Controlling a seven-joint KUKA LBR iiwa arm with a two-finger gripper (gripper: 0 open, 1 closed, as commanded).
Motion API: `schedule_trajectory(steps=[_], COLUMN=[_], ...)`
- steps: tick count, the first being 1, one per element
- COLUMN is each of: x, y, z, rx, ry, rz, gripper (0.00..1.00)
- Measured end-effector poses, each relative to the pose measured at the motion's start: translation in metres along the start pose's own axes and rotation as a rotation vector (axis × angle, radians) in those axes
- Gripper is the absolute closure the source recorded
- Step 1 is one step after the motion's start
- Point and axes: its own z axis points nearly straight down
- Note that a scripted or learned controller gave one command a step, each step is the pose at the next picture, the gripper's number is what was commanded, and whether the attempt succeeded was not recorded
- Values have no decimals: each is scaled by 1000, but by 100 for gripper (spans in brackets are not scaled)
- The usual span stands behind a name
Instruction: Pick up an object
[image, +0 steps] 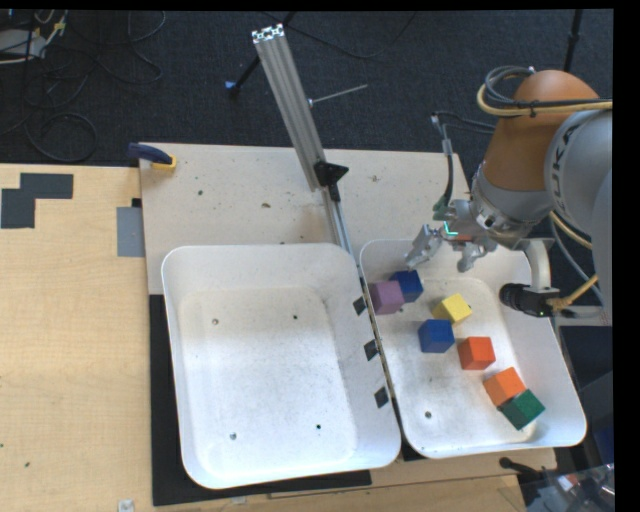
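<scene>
My gripper (447, 252) hangs over the far end of the right bin (560, 420), its two fingers spread open with nothing between them. Just below and left of it lie a dark blue cube (407, 284) and a purple cube (386, 295) against the bin's left wall. A yellow cube (455, 308) and another blue cube (436, 336) sit near the bin's middle. Further toward the front lie a red-orange cube (476, 352), an orange cube (503, 385) and a green cube (523, 409).
The left bin (200, 270) stands beside the right one, with black clips (369, 349) along the shared wall. A slanted metal rail (300, 120) rises behind the bins. A wooden tabletop (70, 340) lies to the left.
</scene>
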Motion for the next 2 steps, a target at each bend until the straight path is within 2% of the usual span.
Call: schedule_trajectory(steps=[1,2], x=[0,0], y=[1,-8], z=[-3,57], rx=[-5,1], ry=[-1,-1], rz=[-1,1], gripper=[0,0])
